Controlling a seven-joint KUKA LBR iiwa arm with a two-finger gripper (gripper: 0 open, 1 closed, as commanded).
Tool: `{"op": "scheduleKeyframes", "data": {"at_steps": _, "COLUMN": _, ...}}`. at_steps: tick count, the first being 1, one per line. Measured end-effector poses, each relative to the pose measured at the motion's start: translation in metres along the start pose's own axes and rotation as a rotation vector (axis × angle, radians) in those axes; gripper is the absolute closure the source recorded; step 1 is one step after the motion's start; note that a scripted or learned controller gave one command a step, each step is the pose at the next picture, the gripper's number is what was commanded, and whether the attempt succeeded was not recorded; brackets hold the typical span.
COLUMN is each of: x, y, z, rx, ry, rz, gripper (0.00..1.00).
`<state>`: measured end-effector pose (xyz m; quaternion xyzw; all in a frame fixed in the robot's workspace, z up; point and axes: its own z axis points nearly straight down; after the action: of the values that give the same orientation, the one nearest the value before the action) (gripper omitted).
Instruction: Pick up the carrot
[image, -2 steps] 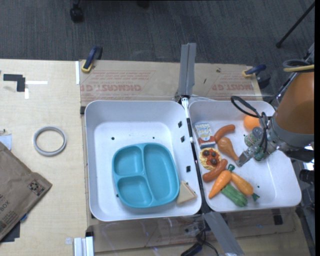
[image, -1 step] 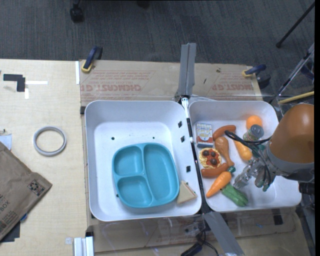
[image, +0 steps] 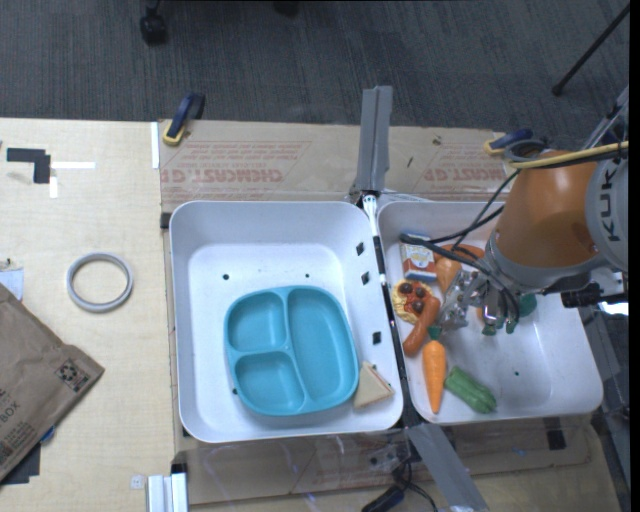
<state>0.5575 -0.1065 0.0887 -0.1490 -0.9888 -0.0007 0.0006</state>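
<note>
An orange carrot (image: 433, 374) lies in the right bin (image: 560, 380), near its left wall, pointing toward the front. My gripper (image: 478, 309) hangs just above and to the right of it, over the bin's middle, apart from the carrot. Nothing shows between its metal parts. The arm's orange band (image: 545, 215) sits behind it and hides part of the bin's back.
A green vegetable (image: 470, 390) lies right of the carrot. A sausage (image: 422, 322), a pizza piece (image: 412, 296) and other toy food crowd the right bin's back left. The left bin (image: 200, 300) holds a blue divided plate (image: 290, 350) and a sandwich wedge (image: 372, 386).
</note>
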Motion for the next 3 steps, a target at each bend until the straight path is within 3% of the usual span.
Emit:
{"op": "scheduleKeyframes", "data": {"at_steps": 1, "x": 0.051, "y": -0.002, "z": 0.000, "rx": 0.000, "ry": 0.003, "rz": -0.170, "gripper": 0.00}}
{"op": "scheduleKeyframes", "data": {"at_steps": 2, "x": 0.050, "y": -0.002, "z": -0.006, "rx": -0.002, "ry": 0.006, "rz": -0.164, "gripper": 1.00}}
{"op": "scheduleKeyframes", "data": {"at_steps": 3, "x": 0.051, "y": 0.025, "z": -0.100, "rx": -0.001, "ry": -0.001, "rz": -0.583, "gripper": 1.00}}
